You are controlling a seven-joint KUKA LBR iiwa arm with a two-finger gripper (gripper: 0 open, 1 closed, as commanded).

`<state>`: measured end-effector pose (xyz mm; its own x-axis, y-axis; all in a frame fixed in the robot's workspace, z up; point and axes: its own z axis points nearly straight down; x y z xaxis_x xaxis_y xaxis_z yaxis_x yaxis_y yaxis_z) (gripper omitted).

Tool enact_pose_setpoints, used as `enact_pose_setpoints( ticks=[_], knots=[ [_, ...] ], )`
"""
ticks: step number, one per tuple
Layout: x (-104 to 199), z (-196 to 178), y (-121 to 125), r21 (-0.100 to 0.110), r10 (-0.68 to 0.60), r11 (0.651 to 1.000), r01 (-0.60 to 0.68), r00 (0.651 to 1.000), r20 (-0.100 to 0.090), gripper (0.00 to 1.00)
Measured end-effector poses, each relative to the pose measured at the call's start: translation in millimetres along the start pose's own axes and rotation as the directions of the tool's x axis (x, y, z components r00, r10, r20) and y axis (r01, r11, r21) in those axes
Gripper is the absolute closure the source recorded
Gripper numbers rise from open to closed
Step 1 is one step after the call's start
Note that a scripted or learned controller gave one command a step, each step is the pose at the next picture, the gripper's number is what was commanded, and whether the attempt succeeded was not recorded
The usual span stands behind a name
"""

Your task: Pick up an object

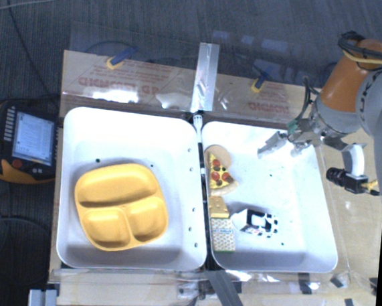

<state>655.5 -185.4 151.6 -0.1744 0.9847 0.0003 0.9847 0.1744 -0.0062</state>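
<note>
Four small things in the right bin [308, 194], all crowded toward its left side: one pizza slice toy [219, 169], one small yellow block [218, 207], one speckled cracker-like packet [223, 234], and one black-and-white toy [261, 222]. Pizza slice lying against the left wall, long axis running roughly from the far edge toward the near edge, crust end away, point toward the block. Yellow block just below it, touching or nearly touching the packet, the pair forming a line along the same wall. Black-and-white toy just right of the block, apart from the wall, long axis across the bin. Plenty of bare white floor across the middle and right of that bin, and along its far edge. One hand [280, 143] hovering over the far part of the right bin, well apart from all four things, pale fingers [269, 146] spread, nothing between them. One yellow divided tray [121, 205] in the left bin [85, 132], tilted slightly, three compartments, open floor around it. Two bins side by side on the tabletop [339, 291]. One handheld screen unit [25, 142] left of the bins.
</note>
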Motion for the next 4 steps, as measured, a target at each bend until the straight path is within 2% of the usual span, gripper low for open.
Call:
enact_pose_setpoints(
  ticks=[1, 2, 3, 4],
  knots=[
    [-40, -120, 6, -0.002, 0.011, 1.0, -0.011, 1.0, 0.002, 0.0],
    [-40, -125, 7, 0.005, 0.009, 1.0, -0.009, 1.0, 0.005, 1.0],
    [-20, 59, 10, -0.002, -0.065, 0.998, 0.065, 0.998, 0.001, 1.0],
    [-26, -114, 0, -0.002, -0.288, 0.958, 0.288, 0.958, 0.003, 1.0]
  ],
)
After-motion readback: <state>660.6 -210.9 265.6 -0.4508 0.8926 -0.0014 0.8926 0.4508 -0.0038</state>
